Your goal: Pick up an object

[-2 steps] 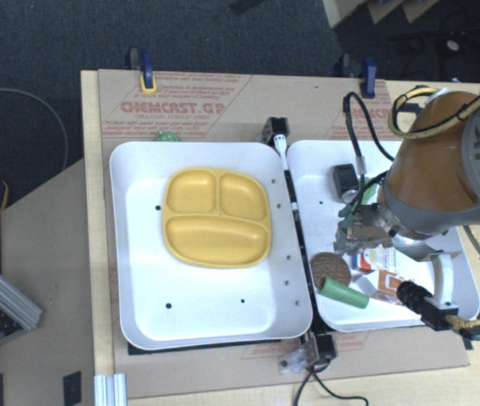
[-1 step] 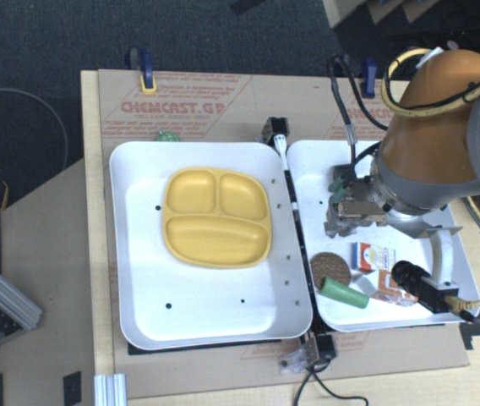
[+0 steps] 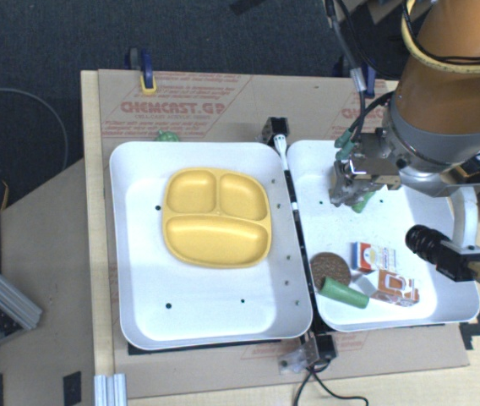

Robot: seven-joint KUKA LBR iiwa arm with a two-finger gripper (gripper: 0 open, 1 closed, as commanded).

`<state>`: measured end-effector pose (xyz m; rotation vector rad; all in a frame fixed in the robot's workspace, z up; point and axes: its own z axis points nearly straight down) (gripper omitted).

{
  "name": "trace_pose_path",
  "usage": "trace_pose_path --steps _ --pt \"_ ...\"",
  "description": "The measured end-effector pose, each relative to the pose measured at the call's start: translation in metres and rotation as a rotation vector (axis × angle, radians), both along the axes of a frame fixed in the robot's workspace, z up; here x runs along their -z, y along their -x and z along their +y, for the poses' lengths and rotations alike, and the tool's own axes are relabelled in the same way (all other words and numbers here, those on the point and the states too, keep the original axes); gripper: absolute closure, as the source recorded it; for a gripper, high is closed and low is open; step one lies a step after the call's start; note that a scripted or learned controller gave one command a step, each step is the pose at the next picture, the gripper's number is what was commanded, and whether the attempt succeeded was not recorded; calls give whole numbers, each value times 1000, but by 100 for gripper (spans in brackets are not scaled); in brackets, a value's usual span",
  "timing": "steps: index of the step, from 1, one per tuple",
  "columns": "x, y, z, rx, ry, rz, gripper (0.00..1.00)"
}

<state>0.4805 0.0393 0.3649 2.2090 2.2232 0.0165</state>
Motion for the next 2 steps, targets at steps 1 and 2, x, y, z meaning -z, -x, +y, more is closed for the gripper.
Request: trace_pose_path --steps 1,2 --pt "-54 1 51 1 1 7 100" --pt "-88 1 56 4 1 6 100"
